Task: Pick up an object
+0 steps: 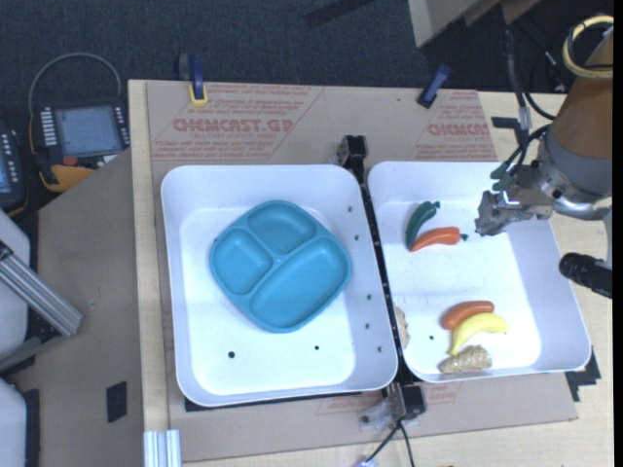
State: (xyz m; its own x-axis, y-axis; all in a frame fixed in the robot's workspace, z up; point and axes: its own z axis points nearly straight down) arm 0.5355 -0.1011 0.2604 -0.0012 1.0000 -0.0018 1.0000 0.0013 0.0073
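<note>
White right bin [545, 290], jaws [487, 218] beside orange pepper [435, 238]

Blue divided plate [280, 276], white bins [195, 353], green pepper [421, 219], yellow banana [476, 330].

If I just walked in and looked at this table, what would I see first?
Probably the big blue plate with three sections, lying in the left bin. Next, the bright toy food in the right bin: a green pepper and an orange-red carrot near the top, a yellow banana lower down. The gripper hangs just right of the pepper.
</note>
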